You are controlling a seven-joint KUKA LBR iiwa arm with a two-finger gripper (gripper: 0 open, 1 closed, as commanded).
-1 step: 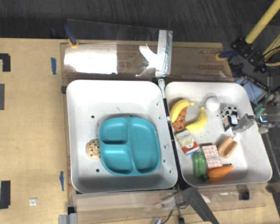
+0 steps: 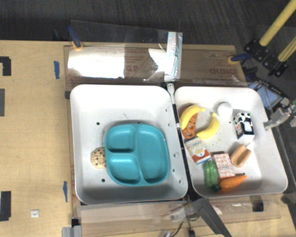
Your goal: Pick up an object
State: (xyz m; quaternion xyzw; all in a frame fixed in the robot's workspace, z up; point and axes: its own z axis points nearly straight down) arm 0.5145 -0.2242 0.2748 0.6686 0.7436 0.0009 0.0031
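Landmark: teal divided plate [image 2: 136, 153] in left bin [image 2: 84, 102].
Cookie [image 2: 98, 157]: touching plate's left edge.
Banana [image 2: 200, 120]: right of plate, right bin [image 2: 271, 174].
Jaws: state cannot be told.

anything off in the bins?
One thing: a cookie lies loose on the left bin floor, tucked against the left edge of the teal tray rather than in a compartment. The right bin holds a jumble of toy food, banana included; nothing looks spilled or damaged.
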